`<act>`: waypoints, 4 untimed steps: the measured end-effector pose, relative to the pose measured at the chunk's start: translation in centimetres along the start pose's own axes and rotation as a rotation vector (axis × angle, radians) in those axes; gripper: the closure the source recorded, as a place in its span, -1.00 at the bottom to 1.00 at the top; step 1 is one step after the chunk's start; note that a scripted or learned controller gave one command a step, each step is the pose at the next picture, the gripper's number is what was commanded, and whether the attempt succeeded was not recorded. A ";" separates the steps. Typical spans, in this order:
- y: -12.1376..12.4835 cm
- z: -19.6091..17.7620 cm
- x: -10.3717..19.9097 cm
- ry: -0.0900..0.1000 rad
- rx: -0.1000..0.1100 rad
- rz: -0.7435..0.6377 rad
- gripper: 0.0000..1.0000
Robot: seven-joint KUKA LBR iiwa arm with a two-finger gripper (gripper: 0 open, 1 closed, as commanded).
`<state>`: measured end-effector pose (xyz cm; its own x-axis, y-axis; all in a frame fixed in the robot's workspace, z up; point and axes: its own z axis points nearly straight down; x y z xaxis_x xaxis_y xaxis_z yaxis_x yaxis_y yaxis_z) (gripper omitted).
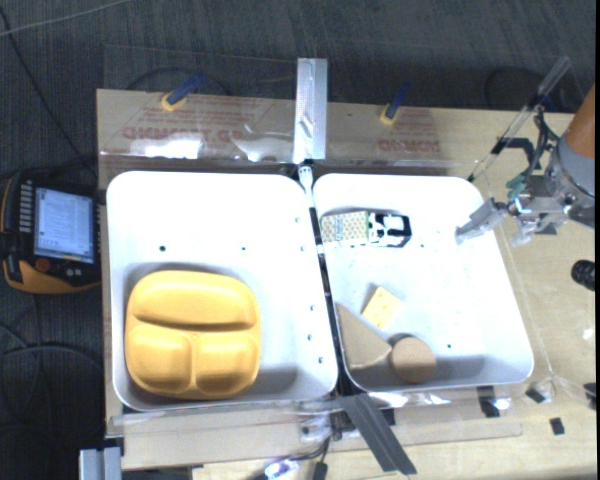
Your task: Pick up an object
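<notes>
- While the task names no particular object, the camera view offers several in the right bin (500, 298): a yellow sponge-like block (381, 306), a brown wedge (362, 344) touching a round tan piece (412, 358) near the front wall, and a flat patterned packet (365, 228) near the back wall.
- The left bin (180, 203) carries one large yellow moulded tray (192, 330), well apart from the arm.
- At the right bin's right rim sits the gripper (525, 216), with one slim grey finger (477, 223) slanting down and left over the bin's edge.
- Whether the claw is spread or closed I cannot tell; nothing can be seen between its fingers, so I judge it holds nothing yet.
- All candidates lie to the claw's left. The packet is about level with it, its long axis running left-right along the back wall. The block lies left and toward the front, set diagonally.
- My judgement: the packet or block is the nearer reach; the wedge and round piece sit close against the front wall, which could crowd a finger.
</notes>
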<state>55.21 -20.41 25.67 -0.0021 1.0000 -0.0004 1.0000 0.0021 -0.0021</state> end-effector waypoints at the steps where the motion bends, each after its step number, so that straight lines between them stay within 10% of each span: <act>1: 0.1 -0.9 0.1 0.000 0.001 -0.002 1.00; 2: 6.6 -13.1 -1.7 -0.004 -0.001 0.260 1.00; 3: 9.2 -17.7 -1.1 -0.004 -0.001 0.611 1.00; 4: 9.3 -18.6 -1.0 -0.008 0.002 0.607 1.00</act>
<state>64.52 -21.35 44.21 0.5690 0.8223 -0.0100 0.8223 -0.5690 -0.0010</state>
